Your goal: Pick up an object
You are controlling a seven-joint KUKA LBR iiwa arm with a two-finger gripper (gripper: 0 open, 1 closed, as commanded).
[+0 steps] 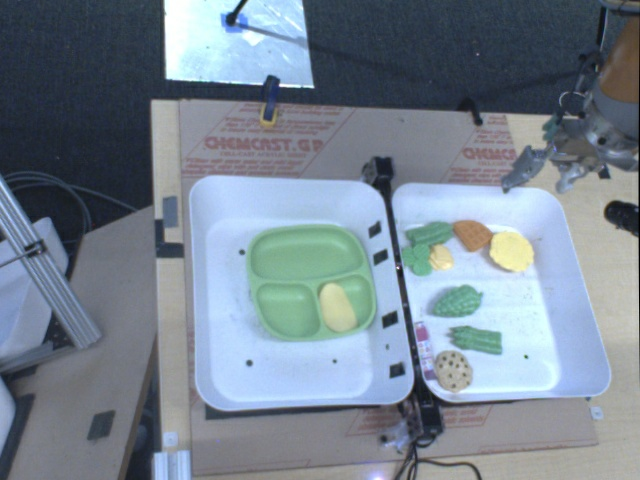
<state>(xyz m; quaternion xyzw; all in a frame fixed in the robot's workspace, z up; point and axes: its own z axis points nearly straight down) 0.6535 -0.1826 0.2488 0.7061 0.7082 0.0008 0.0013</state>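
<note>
Hand (546,172) hovers spread wide, holding nothing, over right bin's (580,298) far-right corner. Approach step; toy foods lie nearer-left, e.g. yellow disc (511,251). Next: move in, descend onto one.

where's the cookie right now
The cookie lies in the right bin, at its near left corner, just below the green bean piece.

Right bin (575,268): toy food clusters from 9 to 12 o'clock plus the cookie (453,370) at 7; the 3-to-5 o'clock floor is bare, easy entry. Left bin (215,268): green divided tray (305,253) fills the centre, only a bare margin around it.
</note>
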